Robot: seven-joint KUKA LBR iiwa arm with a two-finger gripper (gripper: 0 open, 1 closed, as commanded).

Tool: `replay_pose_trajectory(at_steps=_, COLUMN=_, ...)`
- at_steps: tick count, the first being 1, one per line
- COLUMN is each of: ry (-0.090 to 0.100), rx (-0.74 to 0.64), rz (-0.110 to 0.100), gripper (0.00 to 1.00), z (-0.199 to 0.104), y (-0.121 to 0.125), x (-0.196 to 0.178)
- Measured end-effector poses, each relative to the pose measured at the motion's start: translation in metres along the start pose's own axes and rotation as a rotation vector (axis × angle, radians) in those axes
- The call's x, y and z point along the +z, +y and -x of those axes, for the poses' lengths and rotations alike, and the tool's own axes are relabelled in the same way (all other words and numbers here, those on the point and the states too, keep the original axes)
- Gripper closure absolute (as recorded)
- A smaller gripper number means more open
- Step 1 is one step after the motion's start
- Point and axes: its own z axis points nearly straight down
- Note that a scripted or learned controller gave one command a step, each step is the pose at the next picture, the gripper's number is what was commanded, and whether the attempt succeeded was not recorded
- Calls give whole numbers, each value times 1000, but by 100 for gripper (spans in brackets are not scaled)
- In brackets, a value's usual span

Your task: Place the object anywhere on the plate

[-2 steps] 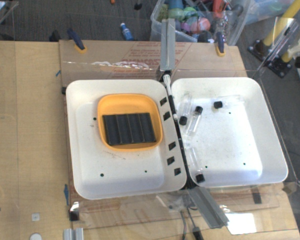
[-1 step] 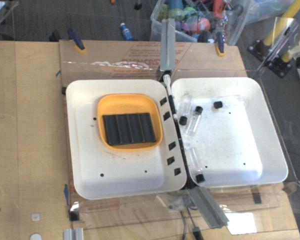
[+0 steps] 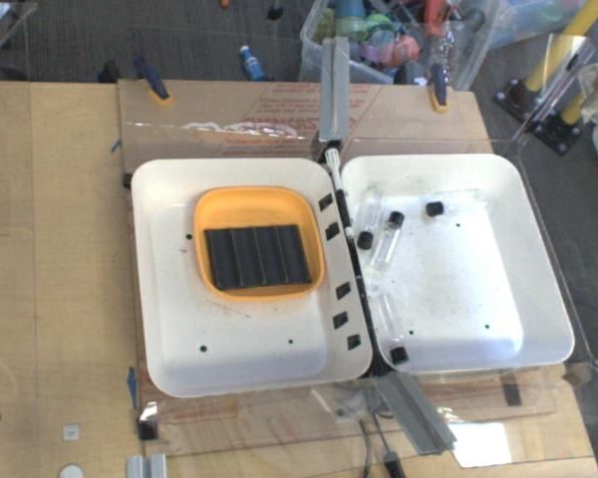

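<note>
we see a wooden bench [image 3: 50,267] on the left, bare apart from a few small fittings near its lower edge. next comes the left bin [image 3: 169,357], white and shallow. in it sits an orange plate [image 3: 211,207] with rounded corners, a little above the bin's middle. a dark ribbed block [image 3: 257,257] lies flat on the plate, covering most of its lower half and reaching its bottom rim; four grooves run across its top. we take this block for the object, and it rests fully within the plate.

a divider [image 3: 341,267] with small black clips runs between the bins. the right bin [image 3: 498,297] holds clear plastic tubes [image 3: 384,247] close to the divider and a small black piece [image 3: 435,208] near its upper middle.

faint reddish print [image 3: 279,103] shows on the cardboard behind the bins, too blurred for us to read. a clear tub of coloured toys [image 3: 399,18] stands behind it.

the end effector is out of sight, so we cannot tell its state or how the block lies relative to it.
</note>
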Motion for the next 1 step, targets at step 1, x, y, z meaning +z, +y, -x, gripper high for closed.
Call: replay_pose_trajectory(at_steps=1, ry=-1, rx=-307, rz=1, gripper=100, z=0, y=0, x=0)
